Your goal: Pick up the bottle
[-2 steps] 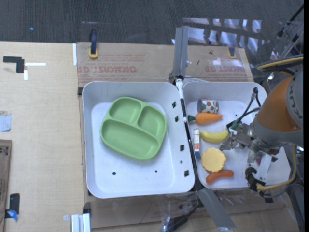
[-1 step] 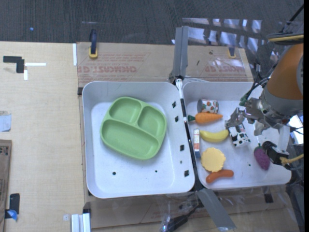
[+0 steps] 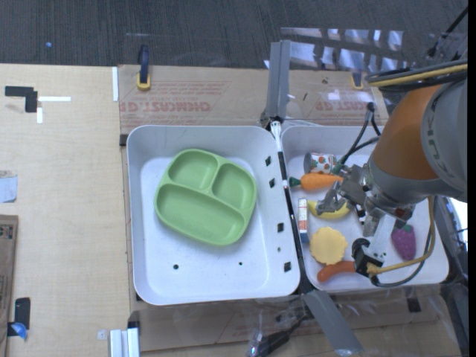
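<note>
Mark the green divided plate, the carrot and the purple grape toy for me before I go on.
green divided plate (image 3: 195,213): camera view, floor of its large compartment.
carrot (image 3: 321,181): camera view, middle of the orange body.
purple grape toy (image 3: 404,242): camera view, centre of the bunch.

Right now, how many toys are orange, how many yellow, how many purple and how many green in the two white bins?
Orange: 2, the carrot and the orange piece.
Yellow: 2, the banana and the yellow round piece.
Purple: 1, the grapes.
Green: 1, the divided plate.
Total: 6.
</note>
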`<state>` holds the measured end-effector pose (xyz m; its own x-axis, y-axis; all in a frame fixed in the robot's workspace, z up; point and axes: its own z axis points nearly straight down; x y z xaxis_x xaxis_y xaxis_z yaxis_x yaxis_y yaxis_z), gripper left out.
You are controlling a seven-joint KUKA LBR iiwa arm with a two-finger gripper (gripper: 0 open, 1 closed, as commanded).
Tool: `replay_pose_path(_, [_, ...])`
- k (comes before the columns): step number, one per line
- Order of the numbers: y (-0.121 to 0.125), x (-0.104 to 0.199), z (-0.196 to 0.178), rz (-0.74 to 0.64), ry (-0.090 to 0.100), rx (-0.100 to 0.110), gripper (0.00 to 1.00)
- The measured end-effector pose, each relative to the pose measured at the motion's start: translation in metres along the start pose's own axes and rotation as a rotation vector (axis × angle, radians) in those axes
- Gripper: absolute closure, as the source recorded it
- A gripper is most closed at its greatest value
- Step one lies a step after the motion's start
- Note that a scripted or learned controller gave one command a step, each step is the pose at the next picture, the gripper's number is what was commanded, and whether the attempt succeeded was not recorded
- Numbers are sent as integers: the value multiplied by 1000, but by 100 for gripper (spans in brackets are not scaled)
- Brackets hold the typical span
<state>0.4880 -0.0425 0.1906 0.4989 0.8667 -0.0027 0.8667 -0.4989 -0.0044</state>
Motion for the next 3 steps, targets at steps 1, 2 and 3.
replay_pose_path(1, [34,-81,25,-133,0,0,0])
replay_pose_path(2, [73,-148,-43,-2,0,-2,0])
replay_pose_path(3, [43,-98,34,198,1,1,0])
